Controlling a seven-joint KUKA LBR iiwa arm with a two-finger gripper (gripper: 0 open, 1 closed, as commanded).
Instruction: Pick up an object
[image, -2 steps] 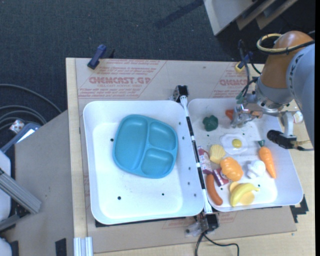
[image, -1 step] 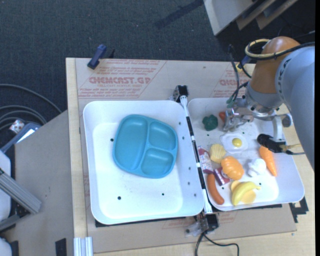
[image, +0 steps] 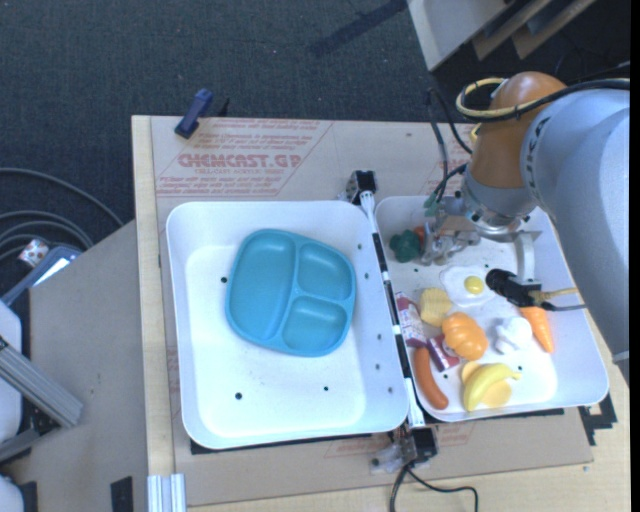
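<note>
My gripper (image: 441, 243) hangs low over the back left part of the right bin (image: 580, 385), under the grey arm with its orange band. A dark green toy (image: 405, 244) lies just to its left, close to it or touching; I cannot tell which. A fried egg (image: 468, 286) lies just in front of the gripper. Further forward are a yellow cheese wedge (image: 435, 305), an orange pepper (image: 466, 336), a banana (image: 489, 385), a red sausage (image: 426, 378), a carrot (image: 541, 327) and a white piece (image: 511, 336). I see nothing held by the gripper.
The left bin (image: 200, 380) holds a blue divided plate (image: 292, 291). A red and white strip (image: 406, 312) lies against the right bin's left wall. A blue clip (image: 193, 113) sits on the board behind the bins.
</note>
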